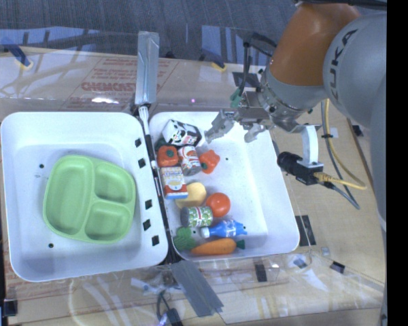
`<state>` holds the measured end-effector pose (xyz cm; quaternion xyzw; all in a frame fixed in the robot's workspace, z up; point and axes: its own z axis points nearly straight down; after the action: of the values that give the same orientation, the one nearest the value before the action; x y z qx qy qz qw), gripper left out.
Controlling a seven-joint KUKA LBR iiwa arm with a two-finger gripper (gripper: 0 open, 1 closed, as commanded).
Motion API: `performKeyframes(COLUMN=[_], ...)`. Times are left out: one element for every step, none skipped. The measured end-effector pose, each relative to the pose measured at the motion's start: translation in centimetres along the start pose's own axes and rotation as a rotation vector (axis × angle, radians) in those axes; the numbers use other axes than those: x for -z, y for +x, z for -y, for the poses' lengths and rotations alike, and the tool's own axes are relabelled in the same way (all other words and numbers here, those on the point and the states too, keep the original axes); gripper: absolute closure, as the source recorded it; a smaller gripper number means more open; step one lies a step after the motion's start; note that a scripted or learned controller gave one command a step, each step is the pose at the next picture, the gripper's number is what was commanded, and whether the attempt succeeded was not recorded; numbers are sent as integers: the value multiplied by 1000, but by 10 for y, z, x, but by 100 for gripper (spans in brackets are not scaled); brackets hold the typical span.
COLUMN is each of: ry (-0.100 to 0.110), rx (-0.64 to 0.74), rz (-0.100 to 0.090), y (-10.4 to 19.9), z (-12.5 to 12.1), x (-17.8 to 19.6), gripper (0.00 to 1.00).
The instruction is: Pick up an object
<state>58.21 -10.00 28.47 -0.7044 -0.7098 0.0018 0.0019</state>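
The right bin [272,195] holds a heap of toy groceries along its left side: a black-and-white carton [180,134], a red pepper [209,160], a small can [189,160], a yellow lemon [196,193], a red tomato [218,204], a green-labelled can [198,216], a blue bottle [224,229] and a carrot [214,247]. My gripper [236,129] hangs over the bin's far end, just right of the carton. It is open, its fingers [217,124] spread apart with nothing between them.
The left bin [13,155] holds a green divided plate [88,199]. A metal divider strip [147,66] runs between the bins at the back. A black connector with yellow cable [299,168] hangs off the arm over the right bin's right rim.
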Motion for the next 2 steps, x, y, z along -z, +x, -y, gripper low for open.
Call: performKeyframes(ry=[3,6], rx=[33,19], rz=[1,2], y=[14,3], z=[-72,-65], x=[-96,-192], gripper=[0,0])
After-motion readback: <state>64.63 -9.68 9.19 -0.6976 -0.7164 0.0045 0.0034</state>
